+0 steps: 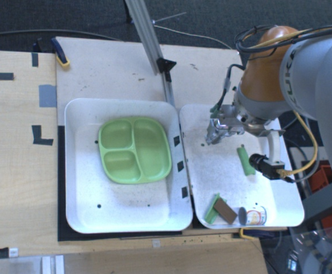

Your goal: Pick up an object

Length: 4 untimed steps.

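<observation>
1. The green stick [246, 161] lies flat on the floor of the right bin [211, 170], in its right-hand half. Its long axis runs nearly up and down the view, the upper end leaning slightly left.
2. A brown block [225, 212] lies near the right bin's front wall, long axis running diagonally from upper left to lower right. A green flat piece [213, 208] lies against its left side, tilted from upper right to lower left.
3. A small can [253, 216] lies on its side just right of the brown block, long axis across the view.
4. The tool [213, 135] hangs over the upper left part of the right bin, left of the green stick and apart from it. Nothing shows between its fingers; whether they are spread or closed cannot be told.
5. The left bin [80, 210] holds a green divided plate [135, 149], right way up with three compartments.
6. Both bins rest side by side on the worktop [17, 164].
</observation>
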Each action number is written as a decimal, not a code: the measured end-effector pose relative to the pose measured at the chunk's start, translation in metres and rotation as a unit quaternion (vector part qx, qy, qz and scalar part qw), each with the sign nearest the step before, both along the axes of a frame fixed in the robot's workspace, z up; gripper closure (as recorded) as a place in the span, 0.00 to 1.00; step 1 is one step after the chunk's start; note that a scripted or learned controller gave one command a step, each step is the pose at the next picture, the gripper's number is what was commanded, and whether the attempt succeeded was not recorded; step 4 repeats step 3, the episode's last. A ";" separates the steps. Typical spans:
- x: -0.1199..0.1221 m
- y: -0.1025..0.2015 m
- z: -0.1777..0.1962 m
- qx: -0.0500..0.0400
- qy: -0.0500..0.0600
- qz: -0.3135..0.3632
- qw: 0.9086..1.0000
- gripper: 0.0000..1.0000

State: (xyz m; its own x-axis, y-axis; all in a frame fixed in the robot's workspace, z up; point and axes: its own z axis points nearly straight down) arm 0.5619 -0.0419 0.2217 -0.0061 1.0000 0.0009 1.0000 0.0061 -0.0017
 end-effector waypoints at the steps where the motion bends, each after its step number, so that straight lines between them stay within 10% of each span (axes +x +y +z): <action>1: 0.019 0.047 -0.009 -0.001 0.000 0.000 1.000 1.00; 3: 0.047 0.142 -0.002 0.000 -0.001 0.000 1.000 1.00; 4: 0.047 0.142 -0.002 0.000 -0.001 0.000 1.000 1.00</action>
